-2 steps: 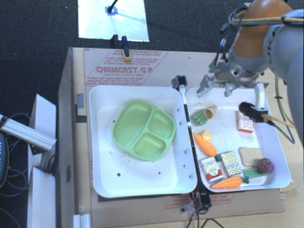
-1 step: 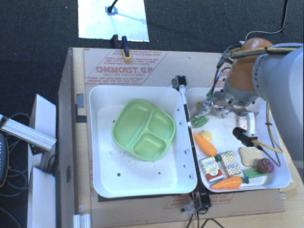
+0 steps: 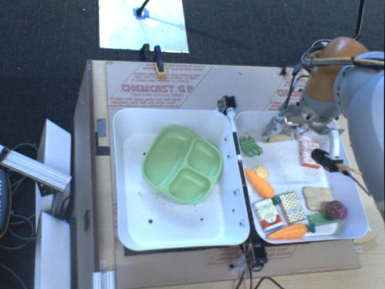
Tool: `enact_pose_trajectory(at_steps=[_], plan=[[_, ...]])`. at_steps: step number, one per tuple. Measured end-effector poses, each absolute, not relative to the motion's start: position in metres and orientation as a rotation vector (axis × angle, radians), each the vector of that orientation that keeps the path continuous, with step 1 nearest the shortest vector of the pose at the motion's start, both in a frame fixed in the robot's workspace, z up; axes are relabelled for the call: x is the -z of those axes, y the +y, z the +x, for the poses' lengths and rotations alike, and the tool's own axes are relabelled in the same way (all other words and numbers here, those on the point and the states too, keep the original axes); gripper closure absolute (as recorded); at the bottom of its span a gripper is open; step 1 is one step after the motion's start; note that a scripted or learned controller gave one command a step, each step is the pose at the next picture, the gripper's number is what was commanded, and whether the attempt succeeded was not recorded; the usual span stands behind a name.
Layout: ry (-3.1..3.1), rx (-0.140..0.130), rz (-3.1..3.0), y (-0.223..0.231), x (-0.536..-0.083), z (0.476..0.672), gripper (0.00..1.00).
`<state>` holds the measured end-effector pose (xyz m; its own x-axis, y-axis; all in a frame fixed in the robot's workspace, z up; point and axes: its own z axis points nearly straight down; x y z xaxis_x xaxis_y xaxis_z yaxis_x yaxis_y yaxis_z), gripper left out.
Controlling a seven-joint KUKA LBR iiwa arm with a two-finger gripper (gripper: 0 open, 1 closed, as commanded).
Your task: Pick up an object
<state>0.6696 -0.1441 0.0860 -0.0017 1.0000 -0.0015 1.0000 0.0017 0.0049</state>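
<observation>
You see two bins of smooth white plastic, the left bin faintly speckled and the right bin with a soft sheen. The green plate looks like matt moulded plastic. The counter shows a pale, flat board printed with red lettering, cardboard-like and dull. The carrot looks like smooth glossy plastic. The small packets look like printed paper or card. The arm wears smooth grey casing with a shiny orange band. The tool looks metallic and grey.
</observation>
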Motion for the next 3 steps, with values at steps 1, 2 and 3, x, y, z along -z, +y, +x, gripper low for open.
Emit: enact_pose_trajectory(at_steps=[1, 2, 3], plan=[[2.223, -0.006, 2.209, -0.144, -0.098, 0.671, 1.00], [2.223, -0.009, 2.211, -0.081, -0.249, 0.653, 1.00], [2.227, -0.004, 2.216, 0.001, -0.248, 0.628, 1.00]])
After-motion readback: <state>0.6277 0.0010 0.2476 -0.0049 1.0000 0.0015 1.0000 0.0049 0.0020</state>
